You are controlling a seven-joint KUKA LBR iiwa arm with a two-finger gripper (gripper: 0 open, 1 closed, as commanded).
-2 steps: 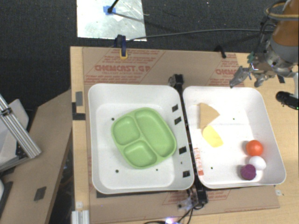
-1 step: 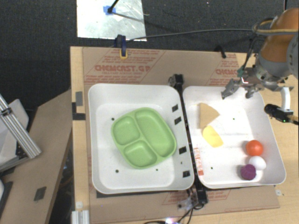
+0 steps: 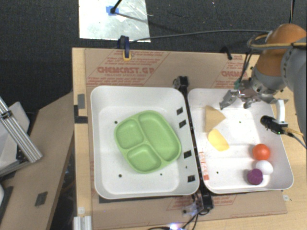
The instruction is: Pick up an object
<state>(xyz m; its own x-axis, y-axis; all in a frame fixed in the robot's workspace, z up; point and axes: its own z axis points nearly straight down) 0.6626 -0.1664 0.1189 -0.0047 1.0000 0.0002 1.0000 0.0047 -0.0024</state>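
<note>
Hand [image 3: 236, 98] near right bin's [image 3: 288, 176] far edge

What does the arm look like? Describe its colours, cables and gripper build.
The arm is grey with an orange band above the wrist. Black cables loop around that band. At its end sits a metallic grey two-finger gripper, with a dark module mounted beside it.

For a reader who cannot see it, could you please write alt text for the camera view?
A grey robot arm's gripper hovers over the right white bin, which holds a tan wedge, yellow piece, orange ball, white ball and purple ball. The left bin holds a green divided plate.
</note>
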